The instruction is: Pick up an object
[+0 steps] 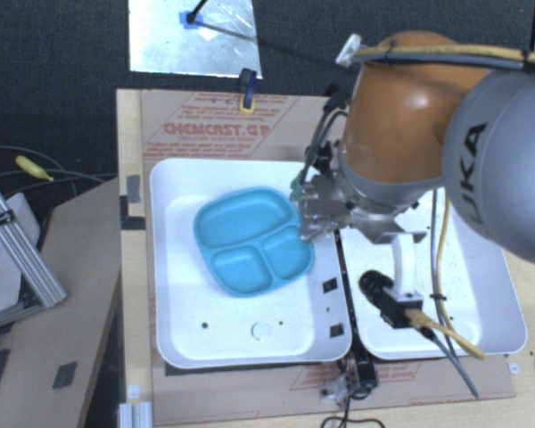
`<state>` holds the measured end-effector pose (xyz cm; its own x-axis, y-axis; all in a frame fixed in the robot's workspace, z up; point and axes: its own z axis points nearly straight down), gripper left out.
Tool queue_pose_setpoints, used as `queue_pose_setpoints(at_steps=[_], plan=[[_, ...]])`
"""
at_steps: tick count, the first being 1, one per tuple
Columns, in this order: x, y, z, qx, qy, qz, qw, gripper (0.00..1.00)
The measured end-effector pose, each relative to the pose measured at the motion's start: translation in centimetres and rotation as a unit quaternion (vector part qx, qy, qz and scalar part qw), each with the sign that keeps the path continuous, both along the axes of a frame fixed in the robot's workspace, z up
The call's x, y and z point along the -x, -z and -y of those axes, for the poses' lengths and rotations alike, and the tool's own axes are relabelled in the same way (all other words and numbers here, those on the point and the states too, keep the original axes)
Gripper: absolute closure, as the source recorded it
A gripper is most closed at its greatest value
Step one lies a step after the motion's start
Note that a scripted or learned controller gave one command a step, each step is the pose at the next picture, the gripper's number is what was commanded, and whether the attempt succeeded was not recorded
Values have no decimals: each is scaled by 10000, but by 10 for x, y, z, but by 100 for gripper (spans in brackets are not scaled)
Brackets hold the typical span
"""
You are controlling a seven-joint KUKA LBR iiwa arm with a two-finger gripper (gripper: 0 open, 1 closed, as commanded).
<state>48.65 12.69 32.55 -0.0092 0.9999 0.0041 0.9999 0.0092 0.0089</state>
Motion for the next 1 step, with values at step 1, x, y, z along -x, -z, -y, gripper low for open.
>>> queue_pose_setpoints(at_steps=[1], plan=[[-1,-159,-10,-16,12,54,10000,100]])
